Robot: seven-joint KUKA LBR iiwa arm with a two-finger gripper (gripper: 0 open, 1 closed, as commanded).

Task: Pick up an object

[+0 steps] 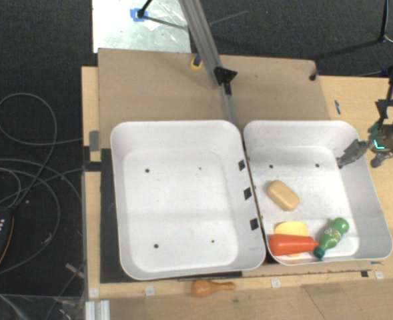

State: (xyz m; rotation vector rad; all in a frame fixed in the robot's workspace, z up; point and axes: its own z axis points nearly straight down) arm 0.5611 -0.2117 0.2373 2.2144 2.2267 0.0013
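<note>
Orange-brown gourd-shaped toy on bench, just outside left bin near edge. Right bin holds tan soap-like block mid-floor; at its near wall yellow piece, orange carrot lying left-right, green bottle angled toward far right. Gripper at right bin's far-right rim, above rim; grip state cannot tell, nothing seen held.

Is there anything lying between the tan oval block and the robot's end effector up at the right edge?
No. In the camera view, only bare white floor of the right bin lies between the tan oval block and the end effector.
</note>
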